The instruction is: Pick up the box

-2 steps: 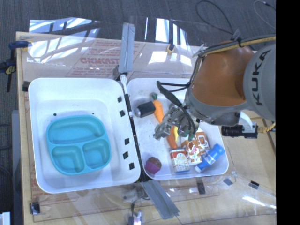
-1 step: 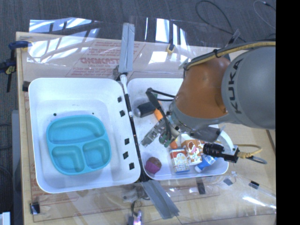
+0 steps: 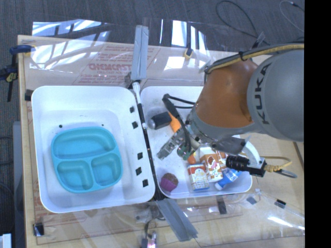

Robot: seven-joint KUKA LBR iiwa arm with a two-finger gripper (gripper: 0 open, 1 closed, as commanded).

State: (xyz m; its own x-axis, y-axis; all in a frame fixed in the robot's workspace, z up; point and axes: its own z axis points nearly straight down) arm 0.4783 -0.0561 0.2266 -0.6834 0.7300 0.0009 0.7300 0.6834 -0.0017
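- While it lies flat just right of the pincer (image 3: 175, 142), the box (image 3: 206, 170) shows red-and-white print.
- Arm (image 3: 243, 99) bends low over the right bin (image 3: 155, 99); pincer's opening cannot be told.

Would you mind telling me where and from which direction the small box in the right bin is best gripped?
Probably across the box's two long sides, coming straight down from above. It lies flat near the front wall of the right bin, printed face up, so the top is open. A second carton and a blue item crowd its right side, leaving little room; the purple ball sits apart on its left.
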